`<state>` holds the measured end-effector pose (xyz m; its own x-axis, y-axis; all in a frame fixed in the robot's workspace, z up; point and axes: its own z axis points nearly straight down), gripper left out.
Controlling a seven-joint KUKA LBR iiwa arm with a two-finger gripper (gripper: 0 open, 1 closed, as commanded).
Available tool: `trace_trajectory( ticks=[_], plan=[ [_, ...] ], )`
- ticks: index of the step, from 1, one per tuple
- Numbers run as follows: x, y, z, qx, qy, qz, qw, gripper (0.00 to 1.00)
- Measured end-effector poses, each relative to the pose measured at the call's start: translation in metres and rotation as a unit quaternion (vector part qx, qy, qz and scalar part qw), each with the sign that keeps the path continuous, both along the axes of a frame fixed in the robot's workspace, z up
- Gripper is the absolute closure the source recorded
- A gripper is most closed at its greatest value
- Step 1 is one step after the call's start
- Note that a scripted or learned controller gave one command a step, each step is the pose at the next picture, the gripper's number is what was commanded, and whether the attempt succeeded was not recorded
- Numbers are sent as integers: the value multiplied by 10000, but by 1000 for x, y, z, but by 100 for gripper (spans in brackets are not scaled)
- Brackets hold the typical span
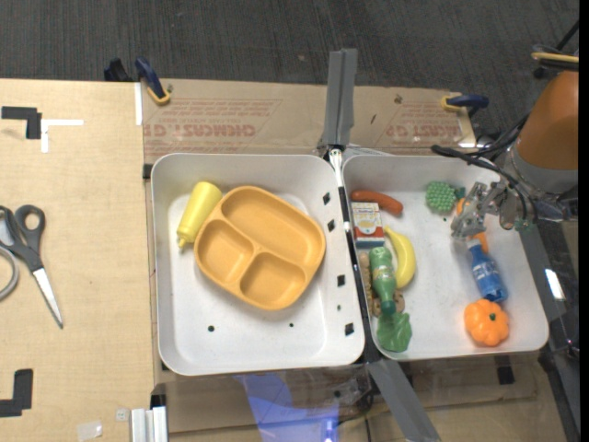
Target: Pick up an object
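Gripper point(471, 212) first: it hangs low over the back right part of the right bin point(529, 343), and from where I stand the fingers blur into cables and metal, so I cannot tell whether they are spread or pressed together. Nothing can be seen caught between them.

Just below it, nearly touching, lies the blue bottle point(485, 274), on its side and slanting toward the front right corner. That looks to me like the thing being gone for, and the reach seems to be at the descent-and-align stage, no grasp made yet. Next it would need to settle across the bottle's narrow width, square to its slant, before closing.

Round about: an orange pumpkin point(486, 323) sits just beyond the bottle's far end, close enough to be nudged. A green bumpy ball point(443, 196) is near the gripper's other side. Along the divider lie a banana point(402, 256), a small carton point(367, 222), a red sausage point(378, 201) and a green vegetable point(390, 319). Over in the left bin point(179, 339), a yellow divided plate point(259, 246) and a yellow bottle point(197, 212).
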<state>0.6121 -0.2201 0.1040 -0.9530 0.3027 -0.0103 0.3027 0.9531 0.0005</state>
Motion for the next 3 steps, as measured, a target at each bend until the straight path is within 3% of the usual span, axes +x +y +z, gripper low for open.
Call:
trace_trajectory(
  ticks=[1, 2, 3],
  plan=[
    [0, 0, 0, 1, 1, 1, 10000, 0],
    [-9, 1, -9, 31, 15, -649, 9979, 0],
    [-47, 1, -11, 25, 33, -589, 9983, 0]
  ],
)
